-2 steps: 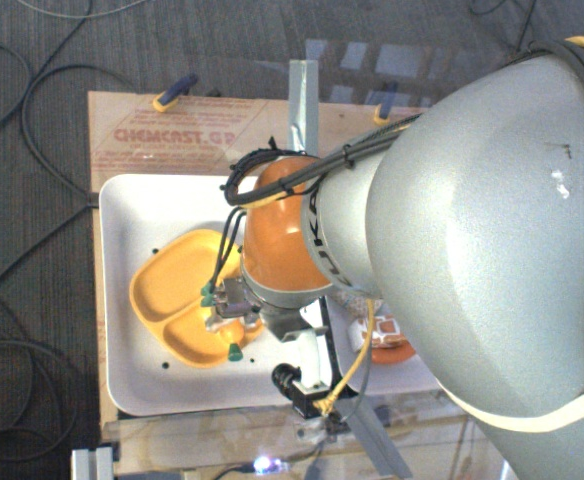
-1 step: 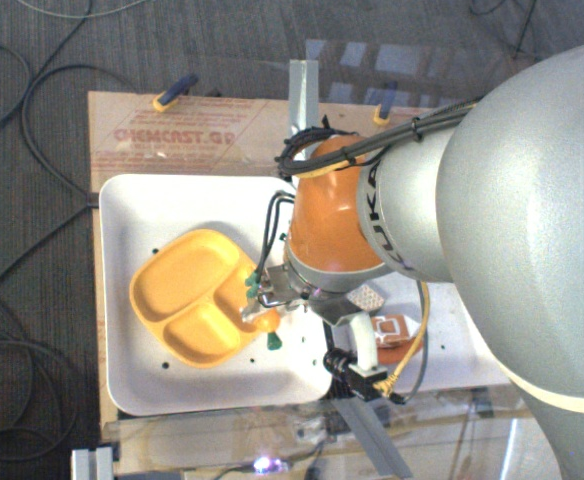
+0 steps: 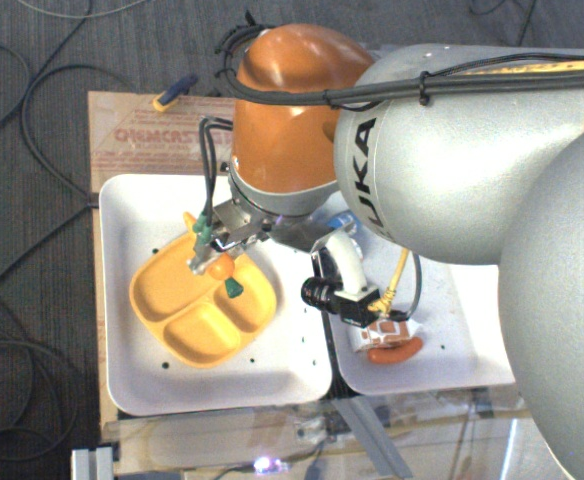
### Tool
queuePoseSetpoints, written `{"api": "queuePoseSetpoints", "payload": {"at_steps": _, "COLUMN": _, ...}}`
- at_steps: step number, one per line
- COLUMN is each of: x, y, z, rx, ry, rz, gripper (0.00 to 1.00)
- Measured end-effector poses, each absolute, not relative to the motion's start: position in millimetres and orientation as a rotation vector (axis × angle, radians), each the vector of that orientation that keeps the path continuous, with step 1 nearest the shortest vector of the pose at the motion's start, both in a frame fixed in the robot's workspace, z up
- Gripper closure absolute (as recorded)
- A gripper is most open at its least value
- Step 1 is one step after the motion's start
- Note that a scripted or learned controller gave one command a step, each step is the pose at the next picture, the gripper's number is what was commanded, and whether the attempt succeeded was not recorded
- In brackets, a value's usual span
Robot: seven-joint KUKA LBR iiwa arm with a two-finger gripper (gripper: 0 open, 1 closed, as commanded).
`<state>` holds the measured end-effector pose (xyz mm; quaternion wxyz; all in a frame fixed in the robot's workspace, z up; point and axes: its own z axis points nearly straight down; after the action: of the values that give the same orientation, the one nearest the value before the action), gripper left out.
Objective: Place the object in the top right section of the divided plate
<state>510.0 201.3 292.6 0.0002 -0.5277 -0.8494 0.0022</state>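
Now | gripper point(image 3: 215, 251) over divided plate point(image 3: 204, 308) in left bin point(image 3: 122, 368), at the plate's 1 o'clock | orange object point(image 3: 221, 265) clamped between fingers; we judge: lower straight, release inside top right section, avoid ridge

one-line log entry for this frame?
gripper: over divided plate, fingers at orange object | plate: left bin | grasp: unclear | placement: not confirmed

My arm point(image 3: 472, 158) reaches in from the right, grey, bulky, filling the upper right. Orange band point(image 3: 292, 98) sits above my wrist. Gripper point(image 3: 215, 253) points down and to the left. Fingers closed on a small orange piece.
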Motion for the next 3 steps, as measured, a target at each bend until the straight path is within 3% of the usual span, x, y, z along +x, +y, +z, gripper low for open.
{"api": "queuePoseSetpoints", "payload": {"at_steps": 1, "x": 484.5, "y": 115, "z": 190, "rx": -1.787, "ry": -2.579, "rz": 0.009, "gripper": 1.00}}
{"api": "queuePoseSetpoints", "payload": {"at_steps": 2, "x": 483.6, "y": 192, "z": 241, "rx": -1.805, "ry": -2.569, "rz": 0.007, "gripper": 1.00}}
{"api": "queuePoseSetpoints", "payload": {"at_steps": 3, "x": 505.6, "y": 127, "z": 334, "rx": -1.620, "ry": -2.693, "rz": 0.006, "gripper": 1.00}}
